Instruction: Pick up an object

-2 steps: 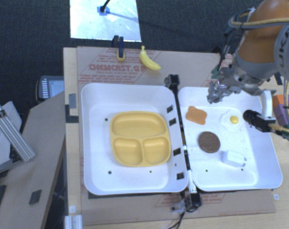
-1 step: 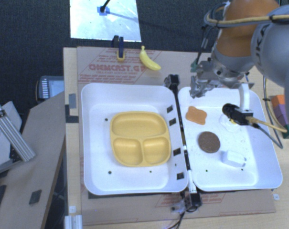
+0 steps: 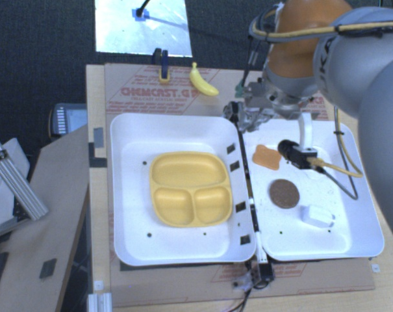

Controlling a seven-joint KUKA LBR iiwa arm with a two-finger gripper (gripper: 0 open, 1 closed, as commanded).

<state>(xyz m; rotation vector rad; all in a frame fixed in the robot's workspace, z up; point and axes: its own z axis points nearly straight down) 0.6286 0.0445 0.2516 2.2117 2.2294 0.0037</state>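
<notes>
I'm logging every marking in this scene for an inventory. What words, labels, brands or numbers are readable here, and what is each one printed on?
"CHEMCAST G…": red print on the brown board behind the left bin; the end is covered by the banana.
Red print on the same board's front edge below the bins: too blurred to read.
Small device screen at the left: too small to read.
No readable text on the yellow tray or the items in the right bin.

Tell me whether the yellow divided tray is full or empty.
Empty. The yellow tray lies flat in the left bin, and its three compartments show only bare yellow plastic.
</notes>
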